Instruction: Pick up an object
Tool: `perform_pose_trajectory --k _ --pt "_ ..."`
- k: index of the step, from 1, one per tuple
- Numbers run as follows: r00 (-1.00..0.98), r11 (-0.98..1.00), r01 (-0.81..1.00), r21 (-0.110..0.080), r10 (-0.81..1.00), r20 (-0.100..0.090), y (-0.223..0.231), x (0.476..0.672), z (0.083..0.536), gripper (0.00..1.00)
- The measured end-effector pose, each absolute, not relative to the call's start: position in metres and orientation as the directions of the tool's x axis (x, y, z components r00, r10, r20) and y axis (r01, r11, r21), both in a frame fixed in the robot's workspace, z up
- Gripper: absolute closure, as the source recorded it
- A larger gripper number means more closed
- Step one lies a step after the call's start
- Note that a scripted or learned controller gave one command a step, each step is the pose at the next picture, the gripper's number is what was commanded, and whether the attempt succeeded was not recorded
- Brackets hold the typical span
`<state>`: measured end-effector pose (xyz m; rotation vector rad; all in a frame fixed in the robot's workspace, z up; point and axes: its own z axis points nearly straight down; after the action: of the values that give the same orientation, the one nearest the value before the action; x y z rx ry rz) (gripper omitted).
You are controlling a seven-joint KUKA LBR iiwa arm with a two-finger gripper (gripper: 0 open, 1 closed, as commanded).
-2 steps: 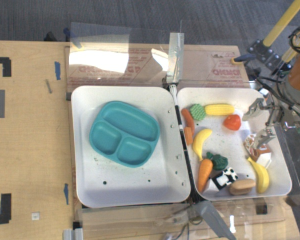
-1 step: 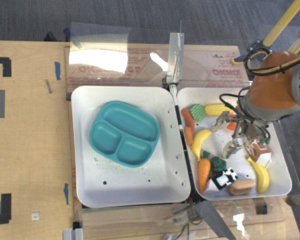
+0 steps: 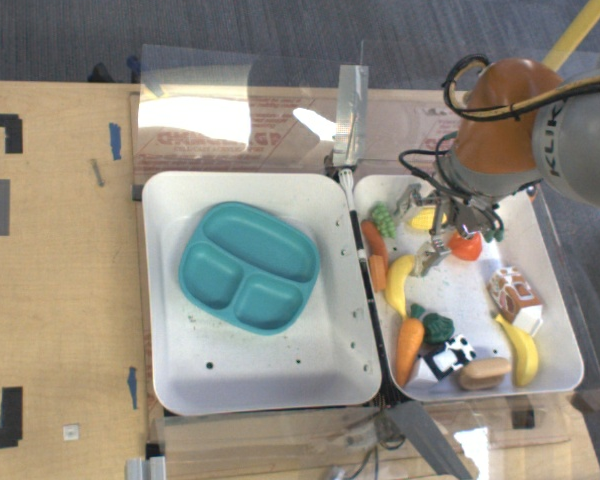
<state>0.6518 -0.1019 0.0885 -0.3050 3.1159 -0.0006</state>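
Gripper [image 3: 442, 230] hangs low over the upper part of the right bin [image 3: 560, 368], under the orange-banded wrist. Whether it is apart or together cannot be told; the wrist and cabling mask it. No object is visibly clamped.

Candidate objects lie close by: a red tomato [image 3: 467, 246] just beside the tool, a small yellow piece [image 3: 423, 220] near it, and green grapes [image 3: 382, 215] toward the bin's left wall. Further down lie a banana [image 3: 399, 280], a carrot [image 3: 408, 348] and a bread roll [image 3: 483, 372]. The left bin [image 3: 170, 368] bears a teal divided plate [image 3: 248, 266].

Progress, as judged: approach is complete; grasp and lift are not yet confirmed.
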Motion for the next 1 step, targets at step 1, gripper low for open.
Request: perform_pose_trajectory --k 1 --pt "-1.000 1.000 0.018 0.001 0.018 -0.009 -0.1053 0.6310 0.0889 0.00"
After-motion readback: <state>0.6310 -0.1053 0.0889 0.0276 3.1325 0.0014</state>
